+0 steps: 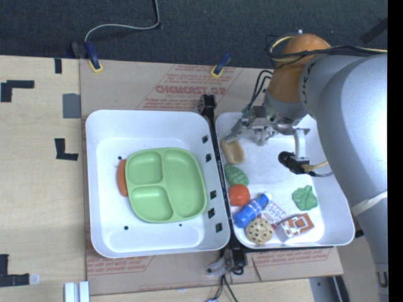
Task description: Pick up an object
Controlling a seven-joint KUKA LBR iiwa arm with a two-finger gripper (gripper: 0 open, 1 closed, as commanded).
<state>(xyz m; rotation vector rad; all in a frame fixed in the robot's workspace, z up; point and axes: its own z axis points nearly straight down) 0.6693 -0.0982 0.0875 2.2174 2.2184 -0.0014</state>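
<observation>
Bench: cardboard sheet (157,93) with red print, lying under both bins.
Left bin (104,131): shallow, white, left of the black divider.
Orange item (121,177): long and narrow, on the left bin's floor, partly tucked under the plate's left edge.
Green plate (166,184): three compartments, sitting in the middle of the left bin.
Right bin (330,228): shallow, white, just beside the left bin.
Tan item (233,151): bread-like piece, upper left of the right bin, near the gripper.
Green vegetable (236,174): just below the tan item.
Red-orange ball (238,195): tomato-like, touching the green vegetable's lower edge.
Blue bottle (250,211): tilted, white label, beside the ball.
Cookie (259,231): round, speckled, near the bin's front wall.
Small carton (295,226): red and white, right of the cookie.
Green leaf piece (305,197): alone, toward the right wall.
Gripper (252,129): low over the upper part of the right bin; whether its fingers are apart or together I cannot tell; nothing seen held.
Arm (352,124): grey, orange band above the wrist, reaching in from the right.
</observation>
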